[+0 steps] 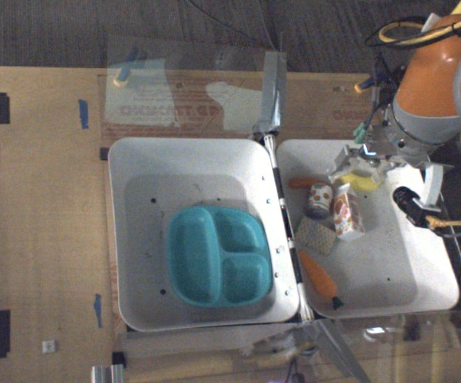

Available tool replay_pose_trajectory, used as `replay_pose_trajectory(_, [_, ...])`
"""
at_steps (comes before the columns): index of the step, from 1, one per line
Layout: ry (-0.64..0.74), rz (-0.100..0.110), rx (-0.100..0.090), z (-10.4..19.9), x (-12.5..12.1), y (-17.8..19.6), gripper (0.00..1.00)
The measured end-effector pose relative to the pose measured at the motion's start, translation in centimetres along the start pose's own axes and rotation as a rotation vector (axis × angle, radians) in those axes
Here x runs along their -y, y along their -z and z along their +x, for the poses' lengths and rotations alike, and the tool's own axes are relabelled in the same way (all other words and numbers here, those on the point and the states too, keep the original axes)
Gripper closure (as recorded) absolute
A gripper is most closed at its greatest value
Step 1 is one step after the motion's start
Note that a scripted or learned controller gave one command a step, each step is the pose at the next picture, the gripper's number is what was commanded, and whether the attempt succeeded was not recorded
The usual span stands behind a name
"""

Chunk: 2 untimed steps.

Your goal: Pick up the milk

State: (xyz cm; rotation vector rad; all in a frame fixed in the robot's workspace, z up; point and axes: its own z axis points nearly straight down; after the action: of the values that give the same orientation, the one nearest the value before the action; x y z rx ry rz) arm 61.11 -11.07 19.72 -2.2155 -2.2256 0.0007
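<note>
The milk (347, 211) is a small white carton with red and orange print. It lies in the right bin (422, 286), left of the middle, with its long side running front to back. My gripper (363, 156) hangs over the bin's back edge, just behind the carton and a little to its right. A yellow item (360, 183) lies between the two. Nothing shows between the gripper and the carton that joins them.
A small printed can (320, 200) stands against the carton's left side. A tan square pad (316, 235) lies in front of it, and an orange carrot (320, 278) lies nearer the front. The left bin (135, 174) holds a teal divided plate (217, 255).
</note>
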Motion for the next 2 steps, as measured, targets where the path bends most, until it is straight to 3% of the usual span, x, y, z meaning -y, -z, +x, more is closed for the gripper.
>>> replay_pose_trajectory(1, [-0.042, -0.02, 0.002, 0.5, 5.4, -9.4, 0.0])
replay_pose_trajectory(2, [-0.048, -0.026, 0.003, 0.2, 5.3, -8.3, 1.0])
